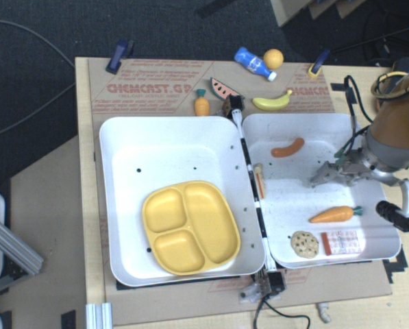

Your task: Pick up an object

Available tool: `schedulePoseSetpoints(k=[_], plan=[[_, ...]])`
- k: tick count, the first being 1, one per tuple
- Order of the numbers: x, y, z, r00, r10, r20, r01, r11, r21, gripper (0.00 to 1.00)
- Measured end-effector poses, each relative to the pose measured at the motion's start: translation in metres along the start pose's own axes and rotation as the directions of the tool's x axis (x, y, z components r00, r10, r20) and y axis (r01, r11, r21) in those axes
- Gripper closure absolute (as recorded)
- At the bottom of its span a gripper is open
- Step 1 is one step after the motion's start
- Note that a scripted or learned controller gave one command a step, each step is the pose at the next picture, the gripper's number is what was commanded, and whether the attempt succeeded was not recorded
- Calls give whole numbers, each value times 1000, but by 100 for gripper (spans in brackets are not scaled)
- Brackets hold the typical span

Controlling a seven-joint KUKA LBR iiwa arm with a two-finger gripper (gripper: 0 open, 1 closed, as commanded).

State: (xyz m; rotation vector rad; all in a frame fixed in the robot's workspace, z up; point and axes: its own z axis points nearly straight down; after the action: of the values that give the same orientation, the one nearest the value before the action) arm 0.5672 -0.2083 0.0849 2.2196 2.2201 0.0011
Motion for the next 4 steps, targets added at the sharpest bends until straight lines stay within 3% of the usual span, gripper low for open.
schedulePoseSetpoints(k=[1,2,3,4], plan=[[-6,-64,1,1000,1,-3,-1,1000,4,0],[-6,-64,-10,1000,2,-1,-2,1000,1,100],[-6,-64,-9,1000,2,-1,-1,1000,2,0],[41,-80,1,1000,0,-3,0,1000,4,0]])
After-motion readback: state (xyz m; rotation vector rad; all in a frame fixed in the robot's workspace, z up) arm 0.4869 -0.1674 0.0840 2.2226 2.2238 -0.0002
